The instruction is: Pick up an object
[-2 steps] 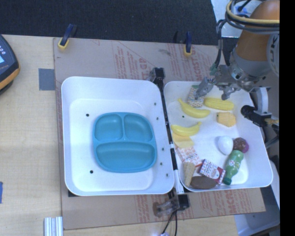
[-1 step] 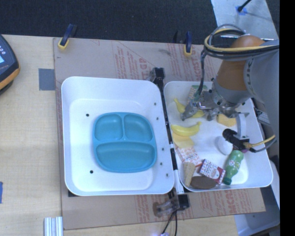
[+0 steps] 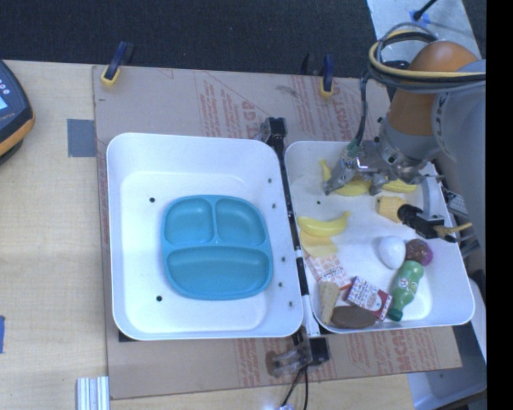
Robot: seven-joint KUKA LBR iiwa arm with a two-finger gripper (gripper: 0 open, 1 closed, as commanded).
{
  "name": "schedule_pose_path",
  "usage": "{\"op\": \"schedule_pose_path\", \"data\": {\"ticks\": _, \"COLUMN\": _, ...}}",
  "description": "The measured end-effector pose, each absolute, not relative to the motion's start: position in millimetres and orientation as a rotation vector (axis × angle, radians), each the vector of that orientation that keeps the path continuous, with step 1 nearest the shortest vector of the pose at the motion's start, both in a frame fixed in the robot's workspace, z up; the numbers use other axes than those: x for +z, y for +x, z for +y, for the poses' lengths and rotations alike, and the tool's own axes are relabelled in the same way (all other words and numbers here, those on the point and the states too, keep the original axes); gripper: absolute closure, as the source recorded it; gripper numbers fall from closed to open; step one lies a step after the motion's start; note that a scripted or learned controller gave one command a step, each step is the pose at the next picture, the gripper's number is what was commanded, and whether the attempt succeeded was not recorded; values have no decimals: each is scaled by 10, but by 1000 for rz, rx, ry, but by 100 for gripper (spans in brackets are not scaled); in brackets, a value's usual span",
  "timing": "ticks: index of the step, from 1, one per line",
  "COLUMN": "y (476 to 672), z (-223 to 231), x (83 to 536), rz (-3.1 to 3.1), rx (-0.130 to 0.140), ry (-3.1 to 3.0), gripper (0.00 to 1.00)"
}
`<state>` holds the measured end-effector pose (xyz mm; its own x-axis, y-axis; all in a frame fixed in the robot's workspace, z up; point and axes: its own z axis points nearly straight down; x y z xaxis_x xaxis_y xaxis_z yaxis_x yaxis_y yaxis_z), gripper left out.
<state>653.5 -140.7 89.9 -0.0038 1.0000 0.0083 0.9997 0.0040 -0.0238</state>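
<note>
My gripper is low in the far part of the right bin, reaching in from the right. It sits right over a yellow banana-like piece that pokes out on both sides of it. Whether it touches that piece is unclear. A second yellow banana lies just in front, near the bin's left wall. Further right are a yellow block, a white egg, a dark red ball and a green bottle.
The left bin holds a blue divided plate. At the right bin's near edge lie a red packet, a brown piece, a cracker and a pale wrapper. A black divider separates the bins.
</note>
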Motion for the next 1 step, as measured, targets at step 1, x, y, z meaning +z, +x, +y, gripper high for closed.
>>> {"op": "schedule_pose_path", "data": {"ticks": 1, "y": 6545, "z": -1817, "x": 910, "rz": -2217, "rx": 9, "ry": -2215, "gripper": 0}}
